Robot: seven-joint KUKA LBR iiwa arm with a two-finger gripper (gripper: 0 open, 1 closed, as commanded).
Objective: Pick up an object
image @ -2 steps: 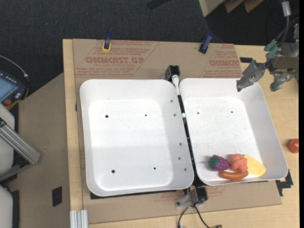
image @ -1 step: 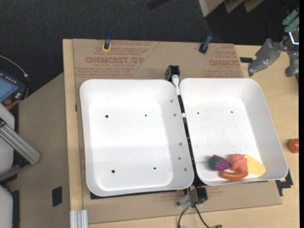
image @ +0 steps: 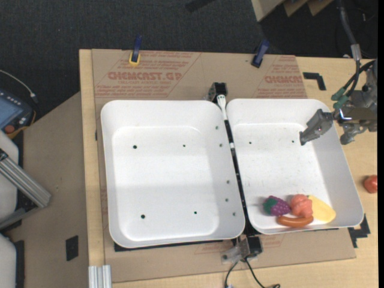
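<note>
Two-finger grey gripper (image: 329, 134) at the right edge of the right shallow white plastic bin (image: 270, 161), near its far right corner. Fingers spread wide apart, one dark finger (image: 313, 128) slanted down over the bin floor, the other (image: 349, 135) outside the rim, over the bench. Nothing between them. Hanging above the rim, not touching any toy.

Well apart from the gripper, a small heap of toy food in the near right corner of the same bin. Purple plastic grape bunch (image: 277, 206) at the left of the heap. Just beside it, touching or nearly so, an orange-red lumpy toy (image: 302, 204). Yellow flat rounded piece (image: 323, 211) to the right, partly under the orange-red one, close to the near rim. Brown-orange curved sausage-shaped toy (image: 294, 221) along the near side of the heap, lying flat.

Left shallow white plastic bin (image: 165, 173) side by side with the right one, joined along a dark seam. Both on a brown cardboard sheet (image: 180, 71) with red print, held at the far edge by a yellow clamp (image: 135, 57) and a blue clamp (image: 260, 54). Small orange-red object (image: 371, 184) on the bench, outside the right bin, by the right edge.
</note>
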